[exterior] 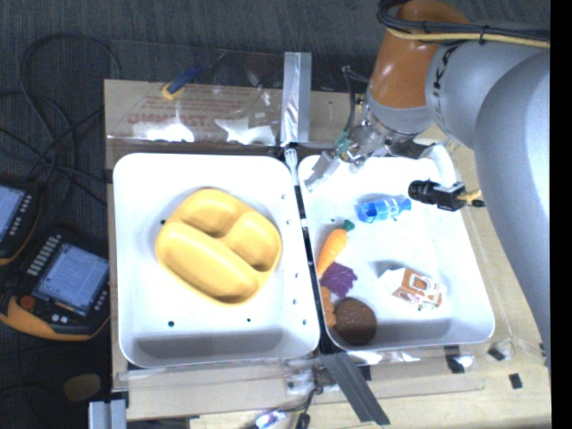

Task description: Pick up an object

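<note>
While the two-finger metal gripper (323,170) hung over the far-left corner of the right shallow white bin (465,266), nothing was seen between its spread fingers — no pick was yet made. The small blue plastic bottle (382,208), orange toy carrot (332,248) and brown round ball (355,318) were left lying in that bin — all still to be grasped.

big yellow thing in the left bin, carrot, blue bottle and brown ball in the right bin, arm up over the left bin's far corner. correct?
Not quite. The camera view shows the arm over the right bin's far end, not the left bin's. The rest holds: yellow object in the left bin; carrot, blue bottle and brown ball in the right.
</note>
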{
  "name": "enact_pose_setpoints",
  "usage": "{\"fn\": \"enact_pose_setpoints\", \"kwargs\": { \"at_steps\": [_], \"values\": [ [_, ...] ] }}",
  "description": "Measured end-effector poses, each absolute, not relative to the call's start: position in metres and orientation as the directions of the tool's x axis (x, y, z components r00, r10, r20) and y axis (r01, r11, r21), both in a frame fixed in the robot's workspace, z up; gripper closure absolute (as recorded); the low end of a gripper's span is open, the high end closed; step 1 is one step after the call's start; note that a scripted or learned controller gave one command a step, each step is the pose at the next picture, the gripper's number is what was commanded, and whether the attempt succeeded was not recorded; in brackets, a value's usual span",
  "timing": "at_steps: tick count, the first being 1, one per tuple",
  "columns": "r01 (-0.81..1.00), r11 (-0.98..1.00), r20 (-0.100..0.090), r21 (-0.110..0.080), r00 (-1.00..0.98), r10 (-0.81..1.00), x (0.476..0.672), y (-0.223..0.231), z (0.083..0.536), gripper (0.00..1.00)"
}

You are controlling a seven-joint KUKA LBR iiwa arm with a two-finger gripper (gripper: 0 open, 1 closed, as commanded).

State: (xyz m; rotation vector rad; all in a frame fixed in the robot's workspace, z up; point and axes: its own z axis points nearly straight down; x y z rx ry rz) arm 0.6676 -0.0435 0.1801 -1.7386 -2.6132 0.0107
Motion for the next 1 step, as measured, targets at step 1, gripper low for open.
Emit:
{"fn": "enact_pose_setpoints", "kwargs": {
  "at_steps": [1],
  "values": [
    [0.887, 0.461, 0.002, -0.007, -0.461, 0.888, 0.628, -0.0722, 0.1804, 0.0]
  ]
}}
